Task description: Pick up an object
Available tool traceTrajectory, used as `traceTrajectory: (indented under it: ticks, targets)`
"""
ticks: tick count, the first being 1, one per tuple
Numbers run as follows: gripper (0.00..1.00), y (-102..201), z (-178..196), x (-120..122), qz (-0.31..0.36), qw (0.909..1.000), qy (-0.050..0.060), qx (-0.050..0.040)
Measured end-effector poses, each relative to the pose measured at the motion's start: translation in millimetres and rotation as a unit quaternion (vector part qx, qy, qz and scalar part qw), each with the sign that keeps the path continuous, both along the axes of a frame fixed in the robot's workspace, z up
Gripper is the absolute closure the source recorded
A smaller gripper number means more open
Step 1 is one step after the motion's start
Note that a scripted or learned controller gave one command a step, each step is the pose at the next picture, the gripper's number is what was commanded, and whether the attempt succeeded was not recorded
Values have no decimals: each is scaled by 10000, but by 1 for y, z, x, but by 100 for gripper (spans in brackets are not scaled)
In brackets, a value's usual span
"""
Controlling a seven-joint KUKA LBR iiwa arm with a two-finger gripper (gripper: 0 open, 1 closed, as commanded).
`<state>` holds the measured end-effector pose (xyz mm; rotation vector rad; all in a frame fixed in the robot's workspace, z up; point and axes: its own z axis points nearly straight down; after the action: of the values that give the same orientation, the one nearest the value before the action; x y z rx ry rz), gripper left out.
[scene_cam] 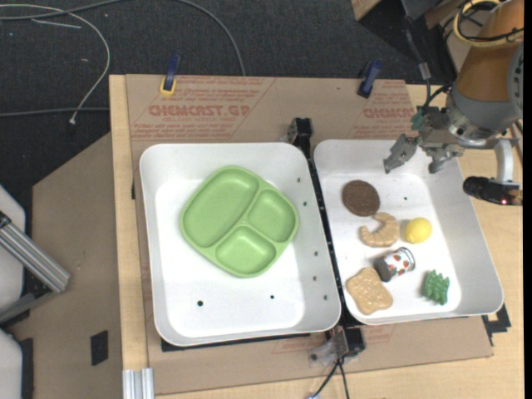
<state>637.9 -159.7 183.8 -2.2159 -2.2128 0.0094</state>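
My gripper hangs open over the far edge of the right bin, its two fingers spread with nothing between them. Below it in that bin lie a brown round cookie, a tan curved pastry, a yellow ball, a small red, white and black can, a tan cracker and a green toy. The cookie is the closest piece, down and to the left of the fingers.
The left bin holds a green three-compartment plate. Blue clamps pin the cardboard at the back. A black clip sits between the bins. Cables cross the dark floor behind.
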Motion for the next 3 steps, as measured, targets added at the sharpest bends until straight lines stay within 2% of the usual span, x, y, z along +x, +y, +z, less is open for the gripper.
traceTrajectory:
  ticks: [1, 2, 3]
  targets:
    - [0, 0, 6, 3, 10, 10000, -53, -9]
    - [0, 6, -54, 1, 13, 10000, -36, -5]
    - [0, 7, -97, 2, 12, 10000, -62, -8]
